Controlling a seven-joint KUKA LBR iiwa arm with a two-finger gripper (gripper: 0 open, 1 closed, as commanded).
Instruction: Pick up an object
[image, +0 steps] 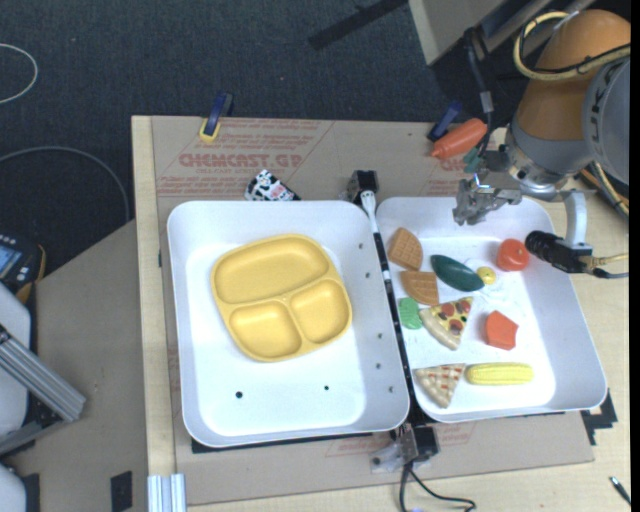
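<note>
Gripper (472, 212) over right bin's (580, 345) far rim, finger state unclear. Bare floor beneath; green toy (457, 271) nearest, tomato (512, 254) beside. 2 pizza slices (447, 322) farther.

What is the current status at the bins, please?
Gripper over right bin's far edge, nothing between fingers. Toy food untouched: corn, pizza slice, red block. Yellow tray in left bin.

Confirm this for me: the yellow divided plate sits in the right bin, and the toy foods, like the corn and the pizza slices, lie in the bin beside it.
Not quite. The camera view shows the yellow divided plate in the left bin, not the right one. The rest stands: the corn and the pizza slices lie in the right bin beside it.
</note>
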